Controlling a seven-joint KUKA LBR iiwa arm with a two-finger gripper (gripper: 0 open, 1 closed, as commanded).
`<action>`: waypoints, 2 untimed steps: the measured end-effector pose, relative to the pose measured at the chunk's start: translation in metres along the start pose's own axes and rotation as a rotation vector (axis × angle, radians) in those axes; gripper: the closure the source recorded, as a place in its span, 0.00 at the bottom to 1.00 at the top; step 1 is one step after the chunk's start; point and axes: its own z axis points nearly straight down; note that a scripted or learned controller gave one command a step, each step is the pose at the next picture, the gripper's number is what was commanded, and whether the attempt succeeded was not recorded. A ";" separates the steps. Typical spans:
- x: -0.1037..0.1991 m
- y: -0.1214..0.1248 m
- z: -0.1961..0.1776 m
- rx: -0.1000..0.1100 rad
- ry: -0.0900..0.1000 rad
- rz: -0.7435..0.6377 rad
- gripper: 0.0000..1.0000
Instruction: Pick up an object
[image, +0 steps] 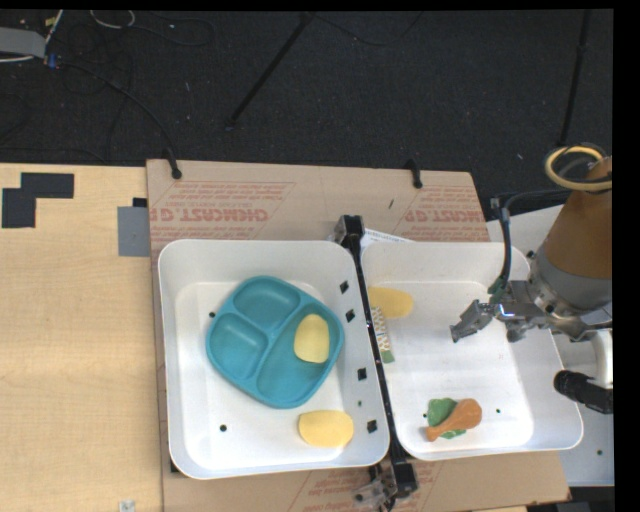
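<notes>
Left bin: teal plate bore yellow piece; second yellow piece lay below it. Right bin: yellow piece at top left, carrot toy at bottom, long axis near-horizontal. End effector hovered up-right of carrot toy, apart from it, fingers spread, nothing between them.

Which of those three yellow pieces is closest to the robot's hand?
The yellow piece in the right bin, by the divider at its far end. It shares that bin with the hand; the other two lie in the left bin, one on the teal plate.
</notes>
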 end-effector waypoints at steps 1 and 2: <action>-0.007 0.004 0.059 0.007 0.002 0.000 0.00; -0.006 0.003 0.112 0.003 0.001 0.001 0.00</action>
